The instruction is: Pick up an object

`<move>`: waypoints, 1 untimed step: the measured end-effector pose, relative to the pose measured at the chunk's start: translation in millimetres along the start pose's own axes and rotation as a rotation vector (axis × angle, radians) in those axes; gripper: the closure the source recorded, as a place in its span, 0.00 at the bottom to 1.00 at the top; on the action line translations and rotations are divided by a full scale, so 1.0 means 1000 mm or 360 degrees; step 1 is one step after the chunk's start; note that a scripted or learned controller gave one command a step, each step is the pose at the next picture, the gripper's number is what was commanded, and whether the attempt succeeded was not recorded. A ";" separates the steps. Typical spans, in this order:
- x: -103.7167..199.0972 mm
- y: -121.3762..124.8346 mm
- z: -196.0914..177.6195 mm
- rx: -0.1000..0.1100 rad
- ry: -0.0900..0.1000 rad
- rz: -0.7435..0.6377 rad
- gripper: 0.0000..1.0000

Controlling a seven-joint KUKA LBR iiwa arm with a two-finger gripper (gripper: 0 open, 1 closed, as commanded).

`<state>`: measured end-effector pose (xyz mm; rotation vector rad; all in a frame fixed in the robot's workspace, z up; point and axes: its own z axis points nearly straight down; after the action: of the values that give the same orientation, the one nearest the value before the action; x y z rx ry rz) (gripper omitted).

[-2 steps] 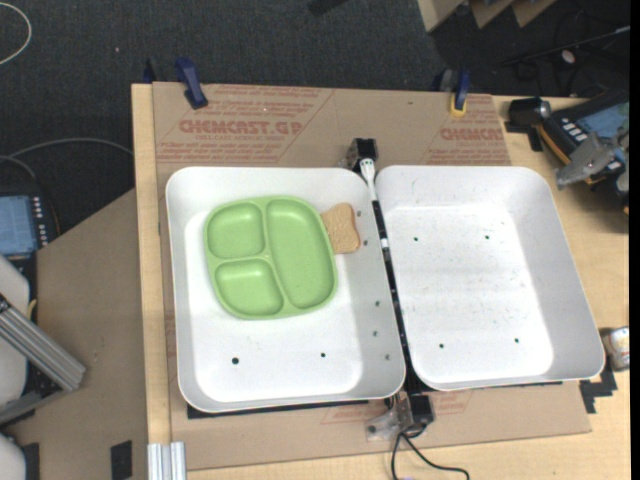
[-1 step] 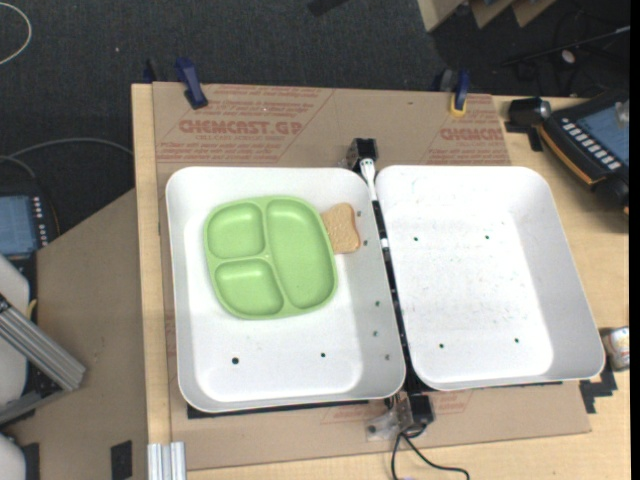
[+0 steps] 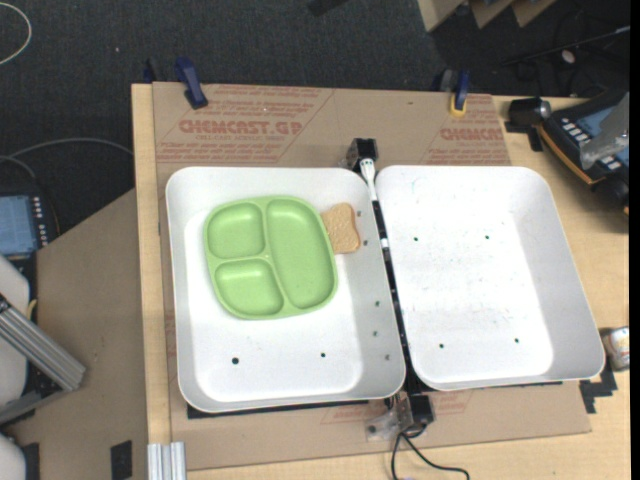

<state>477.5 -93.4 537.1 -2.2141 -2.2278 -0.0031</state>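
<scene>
A green three-compartment plate (image 3: 269, 258) is seen lying in the left white bin (image 3: 200, 363), with what appears to be a tan, biscuit-like piece (image 3: 343, 228) resting against its right rim, beside the right bin (image 3: 480, 278).

The green divided plate (image 3: 270, 258) looks like smooth, slightly glossy plastic; the white bins (image 3: 200, 358) matt plastic; the tan slice (image 3: 343, 228) rough, perhaps sponge; the bench (image 3: 250, 118) cardboard.
</scene>
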 end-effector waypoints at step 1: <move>-0.003 0.002 -0.010 -0.0005 -0.0006 0.0008 1.00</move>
<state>480.0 -96.7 546.7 -2.2234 -2.2253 -0.0025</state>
